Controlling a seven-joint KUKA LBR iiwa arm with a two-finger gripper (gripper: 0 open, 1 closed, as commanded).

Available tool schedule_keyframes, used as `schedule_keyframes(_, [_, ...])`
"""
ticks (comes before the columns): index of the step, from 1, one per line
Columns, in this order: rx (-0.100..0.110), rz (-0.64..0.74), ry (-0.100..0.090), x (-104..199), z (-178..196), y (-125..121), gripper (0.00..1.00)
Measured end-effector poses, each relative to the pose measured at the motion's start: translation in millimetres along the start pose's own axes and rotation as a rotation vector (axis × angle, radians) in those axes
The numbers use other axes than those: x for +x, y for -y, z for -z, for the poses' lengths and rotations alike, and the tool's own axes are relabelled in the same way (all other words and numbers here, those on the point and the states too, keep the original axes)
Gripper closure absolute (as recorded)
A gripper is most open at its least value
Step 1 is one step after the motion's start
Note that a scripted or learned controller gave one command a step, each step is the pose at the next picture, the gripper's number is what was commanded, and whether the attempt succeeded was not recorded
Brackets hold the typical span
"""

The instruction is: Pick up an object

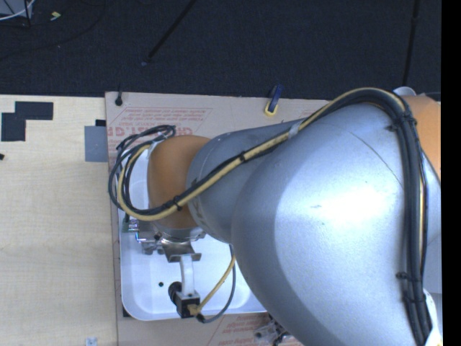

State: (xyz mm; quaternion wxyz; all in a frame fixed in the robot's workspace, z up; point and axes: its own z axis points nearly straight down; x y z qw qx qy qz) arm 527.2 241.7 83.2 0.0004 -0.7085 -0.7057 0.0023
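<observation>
Object grasp: pincer low in bin at 7 o'clock, grip state untellable; lower straight, close gently.

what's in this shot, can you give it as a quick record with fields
arm: grey arm reaching in from the right, over most of the bench
orange band: above the wrist, over the white bin
end effector: low over the white bin, pointing down
grasp: cannot tell
white bin: lower left corner and some bare floor in view
dark spot: on the bin floor, too small to identify
board: brown board under the bin, red print on it
clip: blue and yellow clip at the board's far edge
</observation>
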Motion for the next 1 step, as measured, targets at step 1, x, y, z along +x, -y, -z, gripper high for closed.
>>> schedule_keyframes(1, [-0.008,0.007,-0.008,2.3,151.0,51.3,1.00])
